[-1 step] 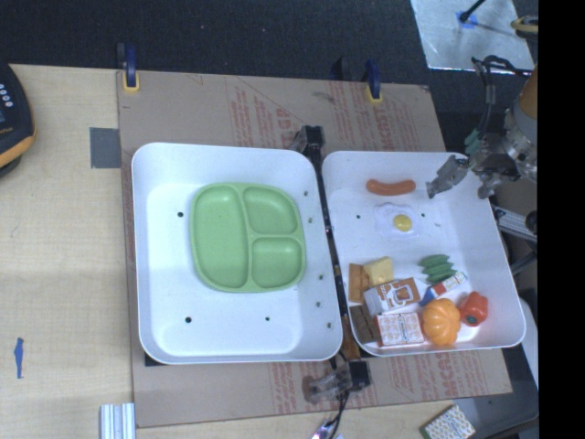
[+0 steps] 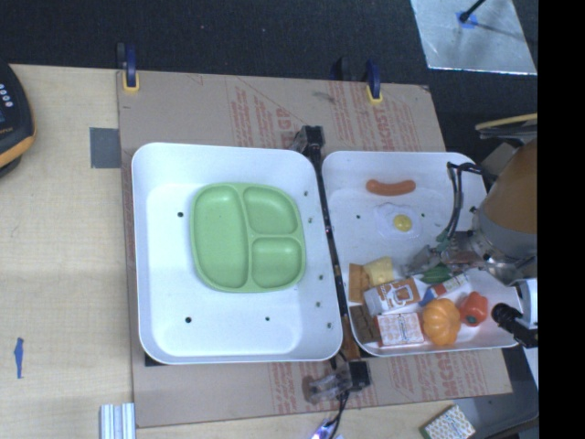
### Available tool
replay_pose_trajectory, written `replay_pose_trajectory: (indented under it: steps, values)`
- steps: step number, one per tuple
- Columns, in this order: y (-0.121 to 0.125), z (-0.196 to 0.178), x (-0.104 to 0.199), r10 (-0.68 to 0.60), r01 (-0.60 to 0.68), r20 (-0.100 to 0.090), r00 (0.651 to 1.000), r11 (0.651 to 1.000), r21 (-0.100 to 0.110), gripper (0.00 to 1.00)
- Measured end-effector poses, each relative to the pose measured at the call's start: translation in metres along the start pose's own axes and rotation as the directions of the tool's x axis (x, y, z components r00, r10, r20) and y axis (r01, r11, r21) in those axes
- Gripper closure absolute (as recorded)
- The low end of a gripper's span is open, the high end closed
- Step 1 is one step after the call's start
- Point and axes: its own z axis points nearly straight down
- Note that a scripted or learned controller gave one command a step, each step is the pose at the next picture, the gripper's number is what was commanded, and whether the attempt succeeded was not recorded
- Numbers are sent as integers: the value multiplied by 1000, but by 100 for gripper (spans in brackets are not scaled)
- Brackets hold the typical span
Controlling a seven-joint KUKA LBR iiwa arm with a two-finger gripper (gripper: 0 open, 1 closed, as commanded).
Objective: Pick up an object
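Observation:
The right bin (image 2: 347, 176) holds several toy foods. A sausage (image 2: 390, 187) lies near its far wall, with a fried egg (image 2: 400, 221) just in front of it. A yellow cheese block (image 2: 378, 272), two small cartons (image 2: 399, 294) (image 2: 400, 328), an orange pumpkin (image 2: 440, 321) and a red pepper (image 2: 473, 308) crowd the near half. The arm comes in from the right, and its gripper (image 2: 435, 265) hangs low over the pile by a small green piece (image 2: 437, 275), just right of the cheese. I see nothing clearly held.
The left bin (image 2: 155, 245) bears a green divided plate (image 2: 247, 236). A black cable (image 2: 454, 199) loops over the right bin beside the wrist. Clamps (image 2: 130, 67) (image 2: 372, 79) pin the cardboard at the back. A dark device (image 2: 11, 112) sits at the far left.

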Motion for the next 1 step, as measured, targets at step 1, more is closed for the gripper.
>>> replay_pose_trajectory:
  steps: [1]
  values:
    - [5, -19, -1, -6, 6, 5, 1000, 1000, -12, 100]
